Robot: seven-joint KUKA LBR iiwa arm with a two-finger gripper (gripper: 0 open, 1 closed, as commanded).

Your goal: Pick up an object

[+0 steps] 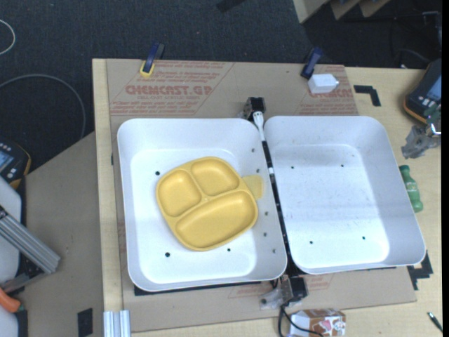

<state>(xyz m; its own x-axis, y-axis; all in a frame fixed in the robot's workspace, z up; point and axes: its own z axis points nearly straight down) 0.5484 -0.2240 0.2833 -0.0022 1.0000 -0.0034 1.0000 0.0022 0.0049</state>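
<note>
You have the arm just reaching in at the far right of the camera view, its grey tip hanging over the bare worktop outside the right bin, close to that bin's outer rim. The tip is small and cut by the frame edge, so you cannot tell whether the jaws are spread or pressed together, and nothing shows between them. Your likeliest target, the yellow divided plate, lies well apart from the jaws, across the whole width of the right bin and beyond the seam where the 2 bins meet. It rests flat on the floor of the left bin, 3 compartments facing up, slightly lower in the picture than the jaws. A small pale yellow tab lies against the plate's edge on the side towards the jaws. Much nearer, just below the jaws in the picture, a green object lies on the worktop beside the right bin's rim.
</note>
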